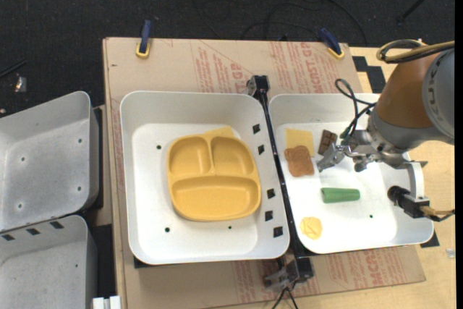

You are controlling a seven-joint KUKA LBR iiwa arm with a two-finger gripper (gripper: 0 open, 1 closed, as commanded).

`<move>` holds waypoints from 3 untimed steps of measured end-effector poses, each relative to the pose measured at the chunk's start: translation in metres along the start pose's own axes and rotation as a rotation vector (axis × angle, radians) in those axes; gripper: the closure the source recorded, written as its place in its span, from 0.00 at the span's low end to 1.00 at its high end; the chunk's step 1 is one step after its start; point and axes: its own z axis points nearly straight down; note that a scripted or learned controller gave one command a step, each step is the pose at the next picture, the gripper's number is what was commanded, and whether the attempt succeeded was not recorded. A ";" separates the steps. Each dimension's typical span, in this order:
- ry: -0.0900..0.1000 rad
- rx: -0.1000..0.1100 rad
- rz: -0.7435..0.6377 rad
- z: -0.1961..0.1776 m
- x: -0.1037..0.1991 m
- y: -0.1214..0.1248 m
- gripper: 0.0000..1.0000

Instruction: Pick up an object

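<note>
Bench [188, 61]: cardboard-topped, bearing two white bins side by side so things can pass between them.
Left bin [141, 155]: holds only a yellow divided tray [214, 178], lying flat in the middle.
Right bin [376, 228]: holds the small things to be picked, nearest the arm's reach.
Arm [416, 105]: leans in from the right, wrist low over the right bin.
Gripper [334, 154]: hangs near the brown piece [299, 161]; I cannot tell how far it is parted, and nothing shows in it.
Small things: brown piece on a pale yellow square [299, 139], green stick [340, 195] mid-bin, yellow lump [311, 227] near the front.
</note>
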 end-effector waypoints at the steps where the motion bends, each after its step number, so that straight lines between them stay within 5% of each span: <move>1: -0.001 -0.002 0.003 0.022 0.001 0.000 0.00; 2: -0.002 -0.006 0.004 0.011 0.000 0.001 1.00; 3: -0.004 -0.011 0.000 -0.038 -0.001 0.011 1.00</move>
